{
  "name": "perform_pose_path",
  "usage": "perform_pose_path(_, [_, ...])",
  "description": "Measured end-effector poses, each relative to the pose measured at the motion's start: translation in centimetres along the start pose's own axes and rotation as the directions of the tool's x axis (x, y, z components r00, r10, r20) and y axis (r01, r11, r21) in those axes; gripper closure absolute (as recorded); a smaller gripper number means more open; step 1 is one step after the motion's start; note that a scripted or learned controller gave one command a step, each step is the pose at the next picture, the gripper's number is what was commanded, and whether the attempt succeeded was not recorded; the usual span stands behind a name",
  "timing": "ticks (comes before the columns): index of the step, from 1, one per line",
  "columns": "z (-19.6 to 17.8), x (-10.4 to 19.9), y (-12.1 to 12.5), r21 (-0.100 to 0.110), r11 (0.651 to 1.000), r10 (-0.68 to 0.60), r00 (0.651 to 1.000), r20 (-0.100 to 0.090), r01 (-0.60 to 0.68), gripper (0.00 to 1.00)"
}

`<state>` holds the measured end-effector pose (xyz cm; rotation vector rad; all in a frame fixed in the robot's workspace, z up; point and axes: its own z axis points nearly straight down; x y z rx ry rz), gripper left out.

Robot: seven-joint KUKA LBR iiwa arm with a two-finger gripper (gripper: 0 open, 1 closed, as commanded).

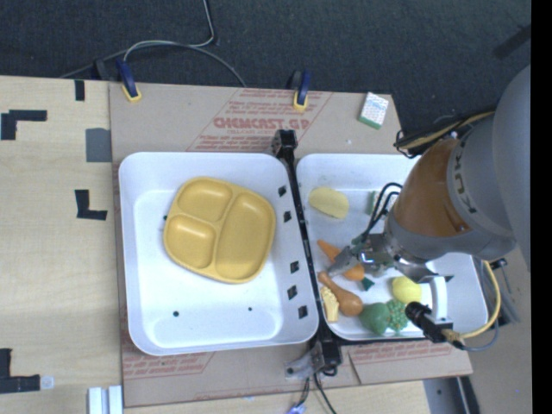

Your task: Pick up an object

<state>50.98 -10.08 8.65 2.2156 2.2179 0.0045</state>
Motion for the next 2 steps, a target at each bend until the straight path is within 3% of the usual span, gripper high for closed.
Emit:
perform_pose_path(1, [-1.0,0.0,0.0,0.0,1.0,0.0,1.0,0.0,0.0,1.0])
perform_pose_path(2, [-9.8,4.4,7.0,0.006,1.0,-0.001,1.0,-0.002,0.001,1.0])
